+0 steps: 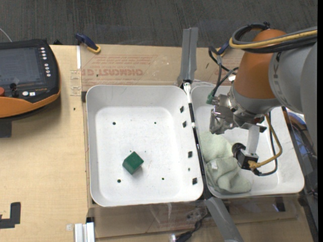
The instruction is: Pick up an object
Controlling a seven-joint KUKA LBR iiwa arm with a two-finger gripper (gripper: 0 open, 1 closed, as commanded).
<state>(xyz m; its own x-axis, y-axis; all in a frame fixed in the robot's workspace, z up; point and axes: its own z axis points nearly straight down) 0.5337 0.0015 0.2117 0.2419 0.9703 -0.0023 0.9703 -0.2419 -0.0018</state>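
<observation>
green block [133,163] alone, left bin [101,135]

cardboard sheet [118,67] | red print, upside down | reads "CHEMCAST GP"

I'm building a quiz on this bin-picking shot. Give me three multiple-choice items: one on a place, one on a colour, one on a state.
1. Where does the cube lie?
A. in the left bin
B. in the right bin
C. on the bench outside the bins

2. What colour is the cube?
A. red
B. green
C. yellow

3. How does the cube rest?
A. lifted clear of the bin
B. leaning against the pale cloth
C. alone on the bin floor

Answers:
1 A: it sits low in the left bin, near the front wall.
2 B: its faces are green.
3 C: bare white floor lies all around it, while the pincer is above the right bin.
</observation>
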